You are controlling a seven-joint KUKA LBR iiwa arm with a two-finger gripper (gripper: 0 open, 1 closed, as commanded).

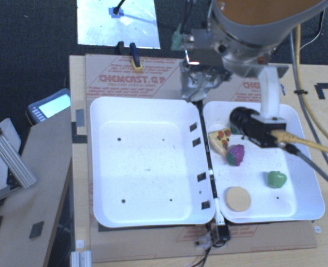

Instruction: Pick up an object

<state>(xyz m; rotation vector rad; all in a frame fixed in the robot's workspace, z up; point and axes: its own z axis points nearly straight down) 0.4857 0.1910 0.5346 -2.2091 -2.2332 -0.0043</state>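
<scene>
Purple toy grapes (235, 154), a pizza slice (220, 140), a green fruit (276, 178) and a tan disc (238, 199) lie in the view's right-hand bin (297, 202), while the gripper (195, 90) hangs above the bins' far rims, its opening too blurred to tell.

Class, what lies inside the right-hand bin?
Inside the right bin: a pizza slice, a purple grape bunch, a green fruit and a tan disc. The arm covers part of its far floor.
</scene>
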